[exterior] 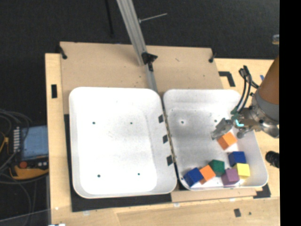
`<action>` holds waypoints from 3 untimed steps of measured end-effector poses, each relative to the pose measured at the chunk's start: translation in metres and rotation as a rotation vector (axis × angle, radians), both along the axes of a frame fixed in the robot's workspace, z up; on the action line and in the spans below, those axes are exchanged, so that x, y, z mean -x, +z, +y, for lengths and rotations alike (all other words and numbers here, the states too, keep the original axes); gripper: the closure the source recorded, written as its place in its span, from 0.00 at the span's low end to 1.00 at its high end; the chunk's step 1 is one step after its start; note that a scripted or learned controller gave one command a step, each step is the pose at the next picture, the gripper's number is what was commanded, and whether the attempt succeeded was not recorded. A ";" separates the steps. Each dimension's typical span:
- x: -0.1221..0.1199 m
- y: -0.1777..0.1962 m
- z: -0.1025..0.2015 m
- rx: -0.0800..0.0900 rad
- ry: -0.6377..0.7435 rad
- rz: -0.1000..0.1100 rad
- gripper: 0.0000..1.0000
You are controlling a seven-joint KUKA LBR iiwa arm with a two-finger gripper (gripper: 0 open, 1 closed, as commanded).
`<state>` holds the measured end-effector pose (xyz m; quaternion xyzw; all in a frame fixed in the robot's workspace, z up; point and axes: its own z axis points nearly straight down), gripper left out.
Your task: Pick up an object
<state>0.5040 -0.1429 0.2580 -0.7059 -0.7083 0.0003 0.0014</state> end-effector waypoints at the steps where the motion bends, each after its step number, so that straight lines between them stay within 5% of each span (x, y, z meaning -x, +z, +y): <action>1: -0.001 0.002 -0.001 0.001 -0.003 -0.005 0.00; 3: -0.011 -0.119 -0.004 0.003 -0.005 0.003 0.00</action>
